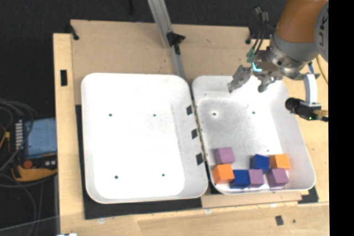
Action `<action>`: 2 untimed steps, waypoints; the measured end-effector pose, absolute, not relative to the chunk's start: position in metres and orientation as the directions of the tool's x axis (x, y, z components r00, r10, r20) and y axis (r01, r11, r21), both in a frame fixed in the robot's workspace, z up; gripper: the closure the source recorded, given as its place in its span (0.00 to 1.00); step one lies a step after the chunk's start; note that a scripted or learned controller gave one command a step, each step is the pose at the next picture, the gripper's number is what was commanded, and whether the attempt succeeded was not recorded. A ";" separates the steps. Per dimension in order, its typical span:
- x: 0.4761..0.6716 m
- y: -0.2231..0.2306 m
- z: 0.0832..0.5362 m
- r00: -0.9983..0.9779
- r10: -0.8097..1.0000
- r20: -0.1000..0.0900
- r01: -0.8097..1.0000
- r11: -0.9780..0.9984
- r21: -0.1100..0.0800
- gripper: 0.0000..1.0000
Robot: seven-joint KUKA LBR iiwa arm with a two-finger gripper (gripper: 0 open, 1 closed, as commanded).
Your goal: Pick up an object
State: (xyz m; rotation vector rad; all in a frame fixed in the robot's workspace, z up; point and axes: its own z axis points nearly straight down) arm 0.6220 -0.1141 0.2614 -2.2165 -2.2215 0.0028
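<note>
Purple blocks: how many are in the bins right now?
3, all in the right bin, near its front edge: purple block on the left, one in the middle, one on the right.

One fixed overhead camera looks slantwise down on both bins (138, 135)

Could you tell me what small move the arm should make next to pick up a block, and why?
Probably it should travel toward the near end of the right bin and stop above the blocks. The gripper hangs open over the bin's far end with nothing between its fingers, while the blocks, such as the purple block and the orange block, are clustered along the near edge.
</note>
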 end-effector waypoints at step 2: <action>0.621 -0.120 0.202 0.002 1.000 -0.002 1.000 -0.002 -0.005 0.00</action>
